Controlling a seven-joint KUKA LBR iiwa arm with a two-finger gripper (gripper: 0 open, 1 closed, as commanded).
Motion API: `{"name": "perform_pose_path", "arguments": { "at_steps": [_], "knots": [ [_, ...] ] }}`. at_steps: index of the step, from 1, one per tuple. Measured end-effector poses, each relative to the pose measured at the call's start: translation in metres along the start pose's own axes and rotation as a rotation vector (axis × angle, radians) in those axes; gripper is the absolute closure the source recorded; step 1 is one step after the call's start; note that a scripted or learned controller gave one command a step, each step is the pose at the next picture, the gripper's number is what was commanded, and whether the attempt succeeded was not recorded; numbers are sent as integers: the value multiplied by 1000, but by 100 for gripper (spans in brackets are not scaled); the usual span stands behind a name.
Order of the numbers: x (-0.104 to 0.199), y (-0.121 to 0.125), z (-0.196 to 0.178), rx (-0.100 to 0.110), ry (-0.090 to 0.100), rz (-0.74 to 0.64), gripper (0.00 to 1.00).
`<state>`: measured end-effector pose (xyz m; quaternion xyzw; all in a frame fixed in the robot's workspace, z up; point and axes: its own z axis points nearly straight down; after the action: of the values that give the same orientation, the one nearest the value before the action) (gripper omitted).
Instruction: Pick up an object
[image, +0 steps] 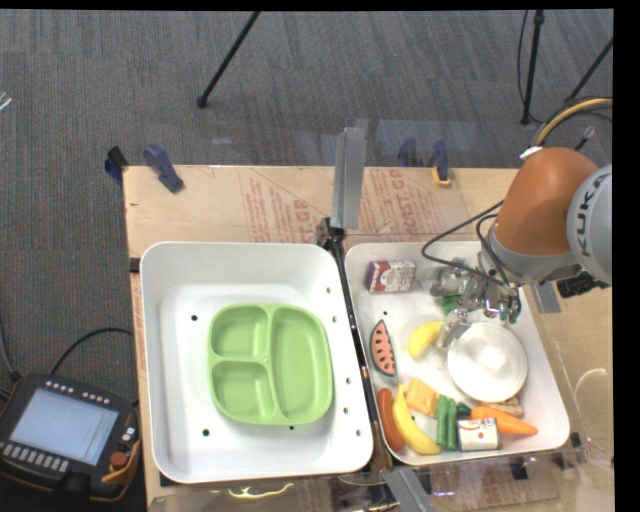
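My gripper (466, 304) hangs low over the right bin (548, 352), at its back middle, under the orange wrist band (540, 203). It sits just behind the white round bowl (487, 362) and beside a small yellow fruit (424, 338). Something green shows against the gripper's left side; I cannot tell whether it is held. Also in this bin are a small red-and-white carton (390, 275), a watermelon slice (382, 347), a sausage (390, 418), a banana (415, 427), a cheese wedge (421, 396), a green vegetable (447, 418), a small can (478, 433) and a carrot (503, 420).
The left bin (180, 290) holds a light green divided plate (269, 362). A grey upright post (347, 185) stands at the back between the bins. A teach pendant (65, 428) lies on the floor at lower left. Cables loop from the arm over the right bin's back edge.
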<state>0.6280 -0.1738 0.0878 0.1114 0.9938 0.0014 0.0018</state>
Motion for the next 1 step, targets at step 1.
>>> {"name": "perform_pose_path", "arguments": {
  "at_steps": [1],
  "knots": [
    [15, 79, 0, -1, 1, -64, 0]
  ]
}}
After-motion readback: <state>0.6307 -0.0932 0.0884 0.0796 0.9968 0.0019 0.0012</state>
